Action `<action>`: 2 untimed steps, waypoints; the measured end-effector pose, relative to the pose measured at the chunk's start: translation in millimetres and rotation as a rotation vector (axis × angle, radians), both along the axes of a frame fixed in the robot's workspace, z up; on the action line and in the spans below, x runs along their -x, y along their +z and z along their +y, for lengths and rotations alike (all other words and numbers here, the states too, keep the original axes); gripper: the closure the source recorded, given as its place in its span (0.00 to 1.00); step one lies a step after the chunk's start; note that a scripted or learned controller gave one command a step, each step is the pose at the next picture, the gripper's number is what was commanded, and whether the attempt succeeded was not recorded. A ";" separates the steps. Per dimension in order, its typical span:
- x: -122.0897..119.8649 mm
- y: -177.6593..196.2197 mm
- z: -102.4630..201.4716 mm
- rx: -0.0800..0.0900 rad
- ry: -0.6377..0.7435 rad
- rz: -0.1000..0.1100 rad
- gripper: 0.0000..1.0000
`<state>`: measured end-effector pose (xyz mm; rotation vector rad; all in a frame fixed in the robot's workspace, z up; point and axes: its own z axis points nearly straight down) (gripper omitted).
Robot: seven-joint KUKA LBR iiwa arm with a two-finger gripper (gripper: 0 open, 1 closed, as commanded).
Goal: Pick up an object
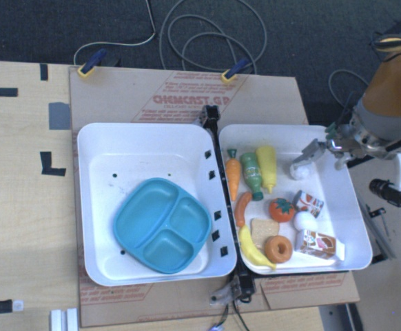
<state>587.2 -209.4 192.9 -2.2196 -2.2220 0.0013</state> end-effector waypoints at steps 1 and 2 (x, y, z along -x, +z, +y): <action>-21.6 -111.3 44.0 0.006 0.003 -0.006 0.00; -60.8 -109.2 72.9 0.004 -0.014 0.026 0.00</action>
